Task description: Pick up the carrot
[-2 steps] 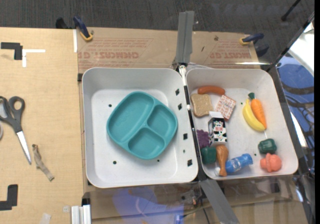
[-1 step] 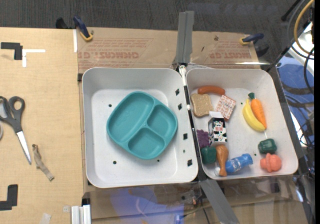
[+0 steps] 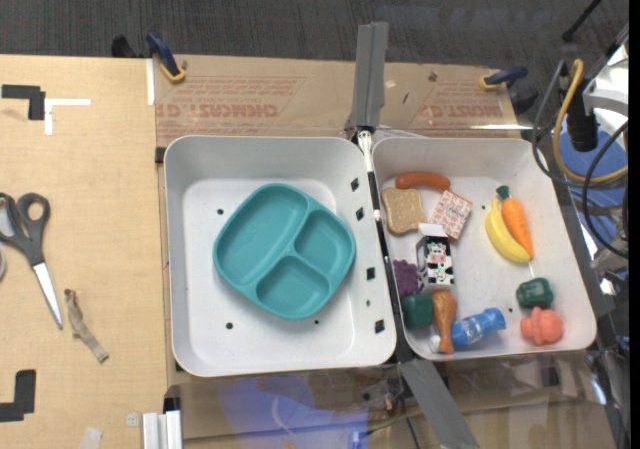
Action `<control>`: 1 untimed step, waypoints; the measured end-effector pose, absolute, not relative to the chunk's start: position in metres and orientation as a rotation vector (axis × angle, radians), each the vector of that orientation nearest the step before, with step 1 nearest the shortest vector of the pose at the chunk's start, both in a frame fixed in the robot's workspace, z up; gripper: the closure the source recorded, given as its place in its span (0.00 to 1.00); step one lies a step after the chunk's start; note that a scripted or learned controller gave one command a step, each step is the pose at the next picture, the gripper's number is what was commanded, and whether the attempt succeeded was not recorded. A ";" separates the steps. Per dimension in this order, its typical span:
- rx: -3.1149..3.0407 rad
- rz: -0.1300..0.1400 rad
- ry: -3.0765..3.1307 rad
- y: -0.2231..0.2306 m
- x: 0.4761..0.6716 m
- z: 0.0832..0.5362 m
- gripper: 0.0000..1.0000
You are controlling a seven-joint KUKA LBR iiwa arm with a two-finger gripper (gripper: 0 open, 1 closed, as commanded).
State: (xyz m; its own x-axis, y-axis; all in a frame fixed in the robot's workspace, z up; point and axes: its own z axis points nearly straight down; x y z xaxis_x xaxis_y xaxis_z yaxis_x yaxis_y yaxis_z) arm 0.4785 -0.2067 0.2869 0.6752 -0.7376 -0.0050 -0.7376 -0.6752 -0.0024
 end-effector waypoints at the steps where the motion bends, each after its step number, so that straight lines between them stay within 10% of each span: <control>1: -2.871 0.006 1.264 -0.207 0.478 0.287 0.00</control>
